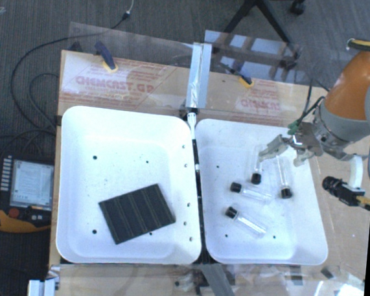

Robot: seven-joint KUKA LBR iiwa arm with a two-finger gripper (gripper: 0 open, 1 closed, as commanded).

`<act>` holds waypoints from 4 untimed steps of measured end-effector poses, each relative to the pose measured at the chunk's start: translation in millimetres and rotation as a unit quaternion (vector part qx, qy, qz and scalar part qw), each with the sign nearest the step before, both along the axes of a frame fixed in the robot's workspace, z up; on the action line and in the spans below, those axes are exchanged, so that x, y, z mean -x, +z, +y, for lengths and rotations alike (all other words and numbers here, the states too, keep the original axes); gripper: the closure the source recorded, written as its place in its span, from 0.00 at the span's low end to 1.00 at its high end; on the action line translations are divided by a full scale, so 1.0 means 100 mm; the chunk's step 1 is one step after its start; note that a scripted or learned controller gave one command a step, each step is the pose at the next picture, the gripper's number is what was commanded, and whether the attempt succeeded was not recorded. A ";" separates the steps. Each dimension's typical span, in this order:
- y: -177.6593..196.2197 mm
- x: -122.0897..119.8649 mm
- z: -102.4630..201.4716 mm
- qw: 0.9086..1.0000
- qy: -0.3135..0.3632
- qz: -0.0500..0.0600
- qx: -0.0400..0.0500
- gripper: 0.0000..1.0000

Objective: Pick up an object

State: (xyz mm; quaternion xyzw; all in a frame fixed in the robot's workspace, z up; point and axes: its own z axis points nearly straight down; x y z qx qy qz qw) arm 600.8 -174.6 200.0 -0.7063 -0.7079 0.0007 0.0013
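Nearest lies a dark ribbed slab (137,213) in the left bin (83,128). Four black-capped clear vials (245,222) rest in the right bin (305,250) below the fingers (282,149), which are apart, clamping nothing.

Faint red "CHEMCAST GP" lettering on the clear sheet (116,84) behind the bins, repeated at right, unreadable there

The bench (129,87) is a pale board with faded red lettering under a clear sheet. Two shallow white bins sit directly on it, side by side and touching: the left bin (82,134) and the right bin (305,247).
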 end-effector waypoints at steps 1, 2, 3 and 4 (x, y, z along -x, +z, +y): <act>-1.04 -0.21 -0.03 1.000 0.025 -0.001 0.000 0.00; -1.10 0.04 0.14 0.999 0.037 -0.007 0.004 0.00; -0.99 0.03 0.14 0.999 0.037 -0.010 0.003 1.00; -0.29 -0.56 1.05 0.998 0.054 0.025 0.002 1.00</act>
